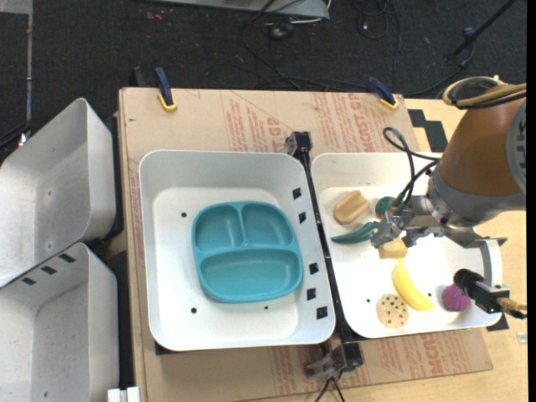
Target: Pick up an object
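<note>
Brown cardboard (218,120) covers the bench under two white bins. One teal divided plate (247,251) lies in the left bin (163,224). Six small things sit in the right bin (352,164): one tan bread piece (351,206), one green pepper (356,234), one yellow block (391,247), one banana (410,286), one round cracker (392,310) and one purple piece (455,297). The gripper (392,224) hangs low between the pepper and the yellow block, just beside both; whether it grasps anything cannot be told.

glossy plastic tray (247,252), matt cardboard bench (226,120)
</note>
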